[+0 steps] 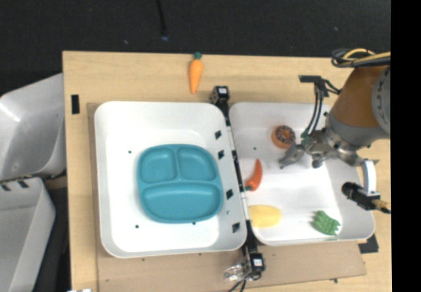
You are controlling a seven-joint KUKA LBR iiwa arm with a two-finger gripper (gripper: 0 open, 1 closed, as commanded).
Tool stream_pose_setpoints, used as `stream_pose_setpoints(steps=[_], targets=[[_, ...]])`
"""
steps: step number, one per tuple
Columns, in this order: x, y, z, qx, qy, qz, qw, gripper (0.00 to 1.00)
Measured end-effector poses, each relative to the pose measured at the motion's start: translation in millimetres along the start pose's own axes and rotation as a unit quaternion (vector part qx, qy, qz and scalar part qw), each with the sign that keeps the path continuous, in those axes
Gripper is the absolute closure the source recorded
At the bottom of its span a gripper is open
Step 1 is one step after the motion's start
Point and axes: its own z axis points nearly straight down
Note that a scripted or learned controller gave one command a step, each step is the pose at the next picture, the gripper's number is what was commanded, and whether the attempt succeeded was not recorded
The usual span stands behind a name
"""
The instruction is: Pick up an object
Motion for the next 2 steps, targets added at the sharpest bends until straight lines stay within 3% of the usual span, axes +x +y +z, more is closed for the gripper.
stream_pose_setpoints(steps=[1,2], targets=[[-1.6,1.2,-14.9,-0.003,-0.001,0.002,1.0000,1.00],[3.1,-5.2,-67.0,-0.005,-0.001,-0.001,1.0000,1.00]])
